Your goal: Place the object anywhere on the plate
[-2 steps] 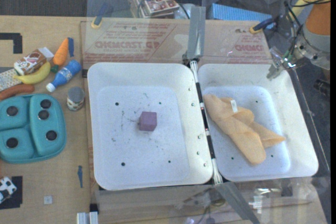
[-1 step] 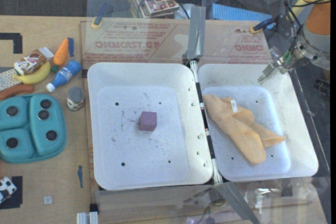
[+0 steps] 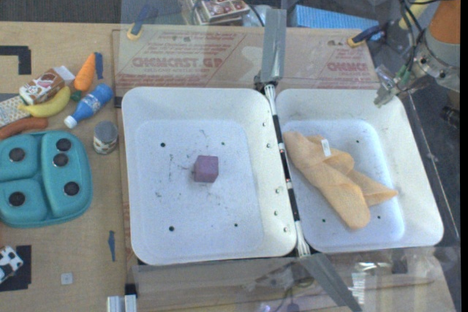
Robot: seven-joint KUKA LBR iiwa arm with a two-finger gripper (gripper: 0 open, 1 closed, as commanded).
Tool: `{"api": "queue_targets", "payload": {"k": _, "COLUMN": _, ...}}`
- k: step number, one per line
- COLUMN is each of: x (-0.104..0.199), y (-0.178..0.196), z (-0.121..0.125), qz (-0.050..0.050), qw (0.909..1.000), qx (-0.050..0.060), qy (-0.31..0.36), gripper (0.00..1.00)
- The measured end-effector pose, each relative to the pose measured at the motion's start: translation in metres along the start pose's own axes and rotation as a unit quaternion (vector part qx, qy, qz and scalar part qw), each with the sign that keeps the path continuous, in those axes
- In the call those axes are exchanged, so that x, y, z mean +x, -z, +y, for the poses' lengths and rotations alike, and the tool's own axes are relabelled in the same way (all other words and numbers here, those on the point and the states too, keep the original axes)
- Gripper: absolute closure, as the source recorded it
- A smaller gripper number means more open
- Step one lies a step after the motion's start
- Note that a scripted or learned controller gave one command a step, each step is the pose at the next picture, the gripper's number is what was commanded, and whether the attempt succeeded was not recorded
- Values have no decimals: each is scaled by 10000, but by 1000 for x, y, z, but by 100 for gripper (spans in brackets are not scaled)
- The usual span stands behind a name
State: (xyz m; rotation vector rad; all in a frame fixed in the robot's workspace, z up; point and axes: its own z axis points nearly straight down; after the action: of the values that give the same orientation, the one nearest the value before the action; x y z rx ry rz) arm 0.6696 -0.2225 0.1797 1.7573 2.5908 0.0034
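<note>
Two white bins: purple cube (image 3: 205,169) in the left bin (image 3: 146,113), tan cloth (image 3: 333,175) with small white tag in the right; tool (image 3: 387,88) over its far rim, opening unclear; behind, reversed lettering unreadable

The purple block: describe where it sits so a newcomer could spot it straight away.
Start at the two white bins side by side and take the left bin. Near the middle of its floor lies the purple block, small and cube-like. It is the sole item in that bin, while the right bin holds an orange cloth, larger and floppy.
</note>
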Motion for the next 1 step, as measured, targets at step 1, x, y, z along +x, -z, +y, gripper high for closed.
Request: {"api": "queue_targets", "payload": {"k": 1, "x": -2, "y": 229, "z": -1, "qz": 12, "qw": 9999, "qx": 15, "qy": 105, "gripper": 100}}
